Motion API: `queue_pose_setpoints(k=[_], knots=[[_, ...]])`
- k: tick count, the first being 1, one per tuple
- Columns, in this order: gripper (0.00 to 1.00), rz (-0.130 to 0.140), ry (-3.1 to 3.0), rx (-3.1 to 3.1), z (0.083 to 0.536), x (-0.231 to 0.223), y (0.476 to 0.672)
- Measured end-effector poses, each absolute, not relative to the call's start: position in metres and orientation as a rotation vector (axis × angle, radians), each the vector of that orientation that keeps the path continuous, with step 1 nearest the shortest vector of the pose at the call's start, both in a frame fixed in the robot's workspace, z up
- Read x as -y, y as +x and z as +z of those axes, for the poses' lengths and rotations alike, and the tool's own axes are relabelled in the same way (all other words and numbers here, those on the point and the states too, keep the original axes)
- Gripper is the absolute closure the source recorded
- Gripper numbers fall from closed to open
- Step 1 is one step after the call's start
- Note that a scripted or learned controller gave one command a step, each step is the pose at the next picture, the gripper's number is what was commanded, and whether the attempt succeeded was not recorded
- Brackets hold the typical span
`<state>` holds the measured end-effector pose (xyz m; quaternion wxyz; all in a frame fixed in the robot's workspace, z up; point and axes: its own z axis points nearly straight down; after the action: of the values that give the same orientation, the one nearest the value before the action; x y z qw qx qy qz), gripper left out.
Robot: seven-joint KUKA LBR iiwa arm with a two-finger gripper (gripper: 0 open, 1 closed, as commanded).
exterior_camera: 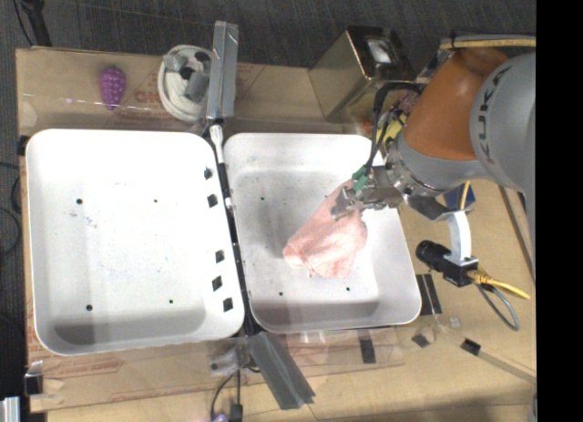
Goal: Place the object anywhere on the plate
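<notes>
- Pink and soft-looking, the crumpled cloth [326, 241] lies in the right bin [273, 306], toward its right half, resting on the bin floor.
- Grey with an orange band, the arm [474, 119] reaches in from the right, and its end effector [357, 194] sits at the cloth's upper right edge, touching or just above it.
- How far the end effector is open, and whether it has any fabric, I cannot tell at this angle.
- No plate is visible to me; the left bin [55, 229] sits beside the right one on the desk [55, 74].
- Judging by its folds, the cloth should be light and limp, likely to sag and trail when lifted.
- A raised fold near the upper edge looks like the best place to pinch; a flat patch would probably slip.
- A purple object [112, 86] and a white coil [182, 83] rest on the desk behind the bins.
</notes>
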<state>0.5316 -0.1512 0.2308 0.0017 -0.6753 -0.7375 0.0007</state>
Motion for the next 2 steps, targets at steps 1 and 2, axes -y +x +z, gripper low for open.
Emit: queue_pose_setpoints(k=[1, 2], knots=[[1.00, 0.004, -1.609, 2.691, 0.222, 0.108, 0.525], [1.00, 0.002, -1.035, 2.962, 0.232, 0.058, 0.517]])
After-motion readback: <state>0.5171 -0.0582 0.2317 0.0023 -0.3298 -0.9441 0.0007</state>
